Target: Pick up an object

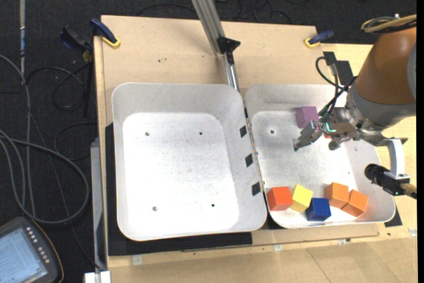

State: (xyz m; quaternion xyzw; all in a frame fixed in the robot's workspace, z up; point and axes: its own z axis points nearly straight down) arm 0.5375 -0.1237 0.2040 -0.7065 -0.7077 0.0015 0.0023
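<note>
Now the two-finger gripper [306, 139] hovers just beside the small purple cube [307, 116] near the right bin's [278, 219] far edge; probably light, rigid — grip opposite flat faces. Jaw state: cannot tell.

bins [132, 99] white, dark-speckled | cubes: purple [306, 116], red-orange [279, 197], yellow [302, 196], blue [318, 209], two orange [338, 193] [357, 202] | tabletop [172, 50] tan

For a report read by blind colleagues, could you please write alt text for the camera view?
A grey and orange robot arm reaches from the right and hangs its gripper over the right white bin, beside a purple block. Along that bin's near edge lie three orange blocks, a yellow block and a blue block.
</note>
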